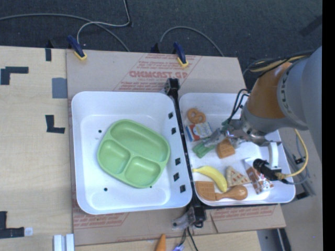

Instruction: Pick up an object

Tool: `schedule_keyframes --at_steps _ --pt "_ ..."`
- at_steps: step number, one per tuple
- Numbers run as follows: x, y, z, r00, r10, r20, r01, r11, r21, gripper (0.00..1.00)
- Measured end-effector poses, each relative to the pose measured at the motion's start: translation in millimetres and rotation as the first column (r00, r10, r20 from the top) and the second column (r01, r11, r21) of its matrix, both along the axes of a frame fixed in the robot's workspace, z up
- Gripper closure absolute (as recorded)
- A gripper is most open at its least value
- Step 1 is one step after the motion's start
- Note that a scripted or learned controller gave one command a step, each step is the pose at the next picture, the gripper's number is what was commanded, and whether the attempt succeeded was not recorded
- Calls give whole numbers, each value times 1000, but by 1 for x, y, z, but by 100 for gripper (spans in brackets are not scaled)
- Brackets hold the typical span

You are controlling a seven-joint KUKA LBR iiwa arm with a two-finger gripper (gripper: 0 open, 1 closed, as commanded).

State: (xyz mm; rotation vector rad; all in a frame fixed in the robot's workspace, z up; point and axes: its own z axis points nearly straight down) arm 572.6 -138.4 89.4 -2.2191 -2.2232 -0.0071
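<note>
— What do we see in the two white bins [84, 156]?

— In the left one, one smooth green plastic plate [133, 153] with three compartments. In the right, one curved yellow banana [212, 175], one twisted pretzel [196, 115], one pizza slice [237, 177], and one glossy drumstick [222, 193].

— And the gripper [217, 140]?

— We see it low over the right bin beside a tan chunk [225, 149]; whether its grasp is wide or closed, we cannot tell.

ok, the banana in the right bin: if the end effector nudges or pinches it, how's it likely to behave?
The banana looks like a smooth plastic toy, so probably stiff, light, and a bit slippery in a pinch. Its curved shape suggests a nudge would pivot or rock it rather than slide it straight. It lies against the wooden spatula near the bin wall, so a push likely jams.
</note>
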Motion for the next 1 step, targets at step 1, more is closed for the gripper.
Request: schedule_keyframes --at_steps 1 --pt "1 1 10 1000 1 3 -1 1000 0 100"
